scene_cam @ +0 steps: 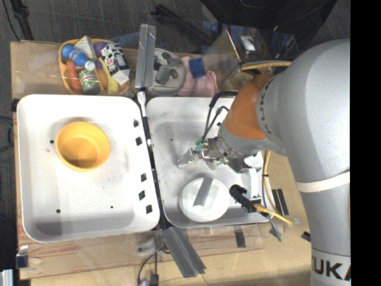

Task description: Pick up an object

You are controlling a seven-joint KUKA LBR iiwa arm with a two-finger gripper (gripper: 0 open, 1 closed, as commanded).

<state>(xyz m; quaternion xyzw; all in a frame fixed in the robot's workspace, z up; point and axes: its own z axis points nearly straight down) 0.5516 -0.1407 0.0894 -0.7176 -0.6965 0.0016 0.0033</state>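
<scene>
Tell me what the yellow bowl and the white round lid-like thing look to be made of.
Yellow bowl: probably plastic, an even opaque colour with a smooth, softly glossy inside. White round thing: probably plastic too, smooth and matt. The grey strip across its top may be tape or a label, but it is too small to tell.

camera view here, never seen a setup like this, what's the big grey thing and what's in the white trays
The big grey and orange shape is a robot arm. One fixed camera looks down on the bench at a slant. The arm's gripper is in the right bin, close to a white round object. I can't tell whether it grips anything. The left bin holds a yellow bowl. Behind the bins sits a yellow basket of small items.
</scene>
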